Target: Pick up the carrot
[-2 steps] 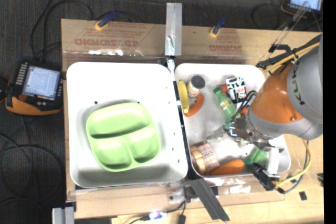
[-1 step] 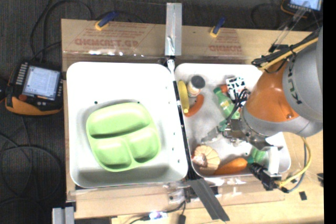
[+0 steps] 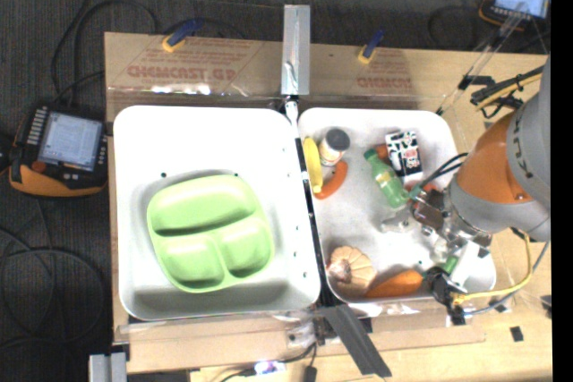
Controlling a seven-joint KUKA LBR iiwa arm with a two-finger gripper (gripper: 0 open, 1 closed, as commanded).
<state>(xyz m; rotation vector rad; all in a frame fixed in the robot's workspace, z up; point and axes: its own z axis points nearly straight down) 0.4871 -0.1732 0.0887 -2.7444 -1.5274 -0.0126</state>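
**A:** Carrot point(image 3: 395, 284) first: where does it lie?

**B:** From the overhead camera, it is on its side along the near wall of the right bin point(image 3: 372, 123), its thick end touching a pale, ribbed garlic bulb point(image 3: 348, 265).

**A:** And the gripper point(image 3: 440, 234)?

**B:** Low over the same bin, just above and to the right of the carrot's thin end. I cannot tell whether it is parted or closed, and nothing visible is held in it.

**A:** What else is in that bin?

**B:** A green bottle point(image 3: 386, 178) lies near the middle, with a black-and-white carton point(image 3: 404, 150) beside it. A banana point(image 3: 311, 160) runs along the dividing wall, next to a small grey-capped jar point(image 3: 333, 145).

**A:** The left bin point(image 3: 134, 139)?

**B:** It holds a green divided plate point(image 3: 210, 232), well apart from the carrot.
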